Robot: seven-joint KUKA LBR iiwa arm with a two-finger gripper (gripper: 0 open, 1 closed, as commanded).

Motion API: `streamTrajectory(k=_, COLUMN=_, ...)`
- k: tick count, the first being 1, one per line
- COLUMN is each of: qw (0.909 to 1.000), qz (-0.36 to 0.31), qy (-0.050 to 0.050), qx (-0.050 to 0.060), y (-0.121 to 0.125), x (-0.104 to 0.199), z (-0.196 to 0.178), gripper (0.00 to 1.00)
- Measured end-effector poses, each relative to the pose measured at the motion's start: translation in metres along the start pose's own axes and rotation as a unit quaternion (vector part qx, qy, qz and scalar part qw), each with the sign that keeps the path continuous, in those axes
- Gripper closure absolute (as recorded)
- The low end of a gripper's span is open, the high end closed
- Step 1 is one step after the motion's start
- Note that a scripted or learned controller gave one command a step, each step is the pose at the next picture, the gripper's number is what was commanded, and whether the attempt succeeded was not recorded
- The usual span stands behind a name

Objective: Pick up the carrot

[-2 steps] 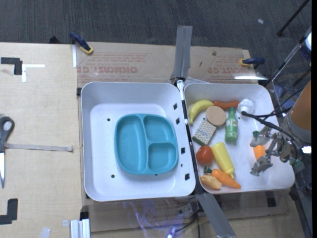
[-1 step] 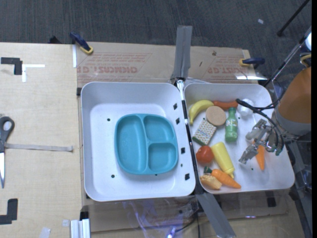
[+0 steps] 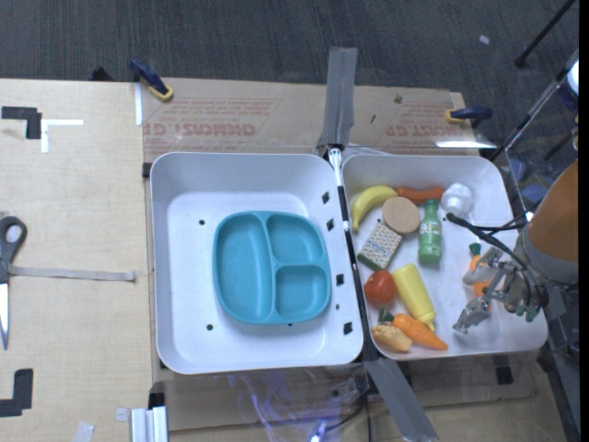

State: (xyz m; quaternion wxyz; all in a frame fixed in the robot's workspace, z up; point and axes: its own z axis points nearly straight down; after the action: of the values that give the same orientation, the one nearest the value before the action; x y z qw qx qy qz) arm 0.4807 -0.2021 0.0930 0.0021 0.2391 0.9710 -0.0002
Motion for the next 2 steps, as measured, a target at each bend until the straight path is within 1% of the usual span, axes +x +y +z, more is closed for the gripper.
streamTrajectory(k=1, qw=1.0000, qz=-0.002, qy=-0.003, qx=0.000, y=0.0014, x=-0.0023, z=-0.0101, gripper=1.00)
streamTrajectory(k=2, qw=1.0000, qz=-0.002, qy=-0.003, qx=0.000, y=0.0014, x=-0.0023, z=-0.0101, gripper=0.00)
